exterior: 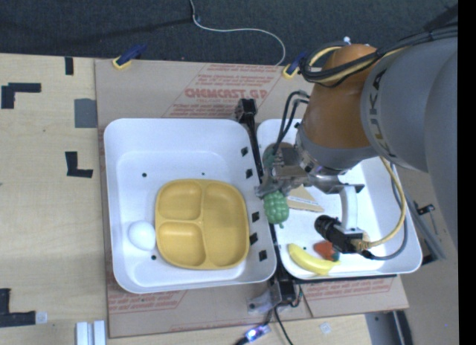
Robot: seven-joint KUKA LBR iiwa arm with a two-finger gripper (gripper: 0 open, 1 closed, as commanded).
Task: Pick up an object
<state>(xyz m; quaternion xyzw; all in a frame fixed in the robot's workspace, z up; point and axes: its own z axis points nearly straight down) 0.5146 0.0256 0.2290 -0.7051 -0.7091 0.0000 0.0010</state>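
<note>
- Gripper hangs at the right bin's left wall, directly over the green bumpy toy; its open-or-closed state cannot be told
- Descend straight, avoiding the wall and nearby banana

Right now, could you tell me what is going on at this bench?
The grey arm reaches into the right bin, its gripper low above a green object by the divider. A banana lies nearer the front. In the left bin sit a yellow divided plate and a white ball.
</note>
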